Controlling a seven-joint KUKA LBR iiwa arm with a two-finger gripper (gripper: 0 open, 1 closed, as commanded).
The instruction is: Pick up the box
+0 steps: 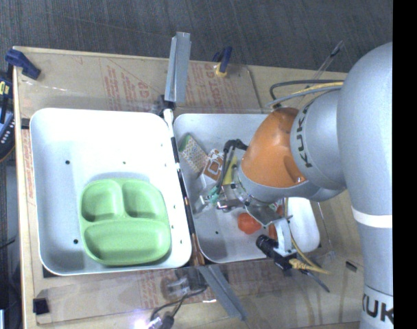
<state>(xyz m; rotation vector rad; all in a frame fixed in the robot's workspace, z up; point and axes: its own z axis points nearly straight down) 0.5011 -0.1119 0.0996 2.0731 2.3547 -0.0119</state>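
Green tray (126, 221) in left bin (51, 125), arm (311, 149) over box (213, 163).

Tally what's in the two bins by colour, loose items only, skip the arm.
Green: 1, the divided tray in the left bin.
Brown/patterned: 1, the box in the right bin.
Red-orange: 1, a small item partly under the arm.
White: 1, a rounded item at the right bin's edge.
Total: 4 visible; the arm may hide more.
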